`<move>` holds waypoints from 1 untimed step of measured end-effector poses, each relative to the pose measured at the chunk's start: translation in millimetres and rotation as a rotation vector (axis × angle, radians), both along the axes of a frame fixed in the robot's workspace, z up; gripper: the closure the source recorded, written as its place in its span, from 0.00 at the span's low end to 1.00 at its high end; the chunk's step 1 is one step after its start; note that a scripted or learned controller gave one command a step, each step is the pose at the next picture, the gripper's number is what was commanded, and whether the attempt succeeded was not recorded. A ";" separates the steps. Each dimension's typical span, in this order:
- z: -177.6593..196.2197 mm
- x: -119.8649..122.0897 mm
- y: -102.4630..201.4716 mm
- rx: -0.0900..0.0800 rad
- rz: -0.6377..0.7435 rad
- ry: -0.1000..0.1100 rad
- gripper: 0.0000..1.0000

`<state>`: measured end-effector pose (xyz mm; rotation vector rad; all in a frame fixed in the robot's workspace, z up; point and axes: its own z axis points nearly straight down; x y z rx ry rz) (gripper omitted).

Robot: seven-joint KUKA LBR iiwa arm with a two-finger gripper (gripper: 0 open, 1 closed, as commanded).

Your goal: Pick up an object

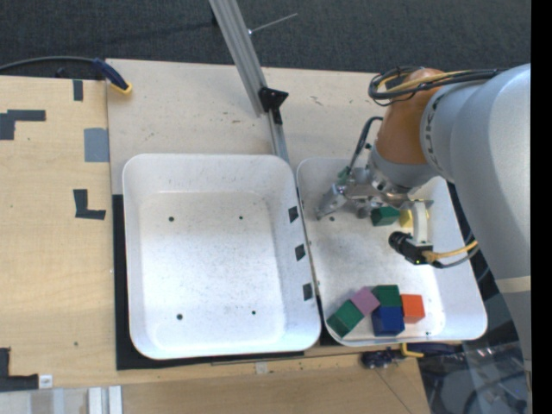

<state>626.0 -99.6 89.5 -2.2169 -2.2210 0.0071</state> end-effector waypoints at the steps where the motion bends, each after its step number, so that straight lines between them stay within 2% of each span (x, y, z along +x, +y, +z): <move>1: 11.9 0.8 0.8 0.001 0.001 -0.002 1.00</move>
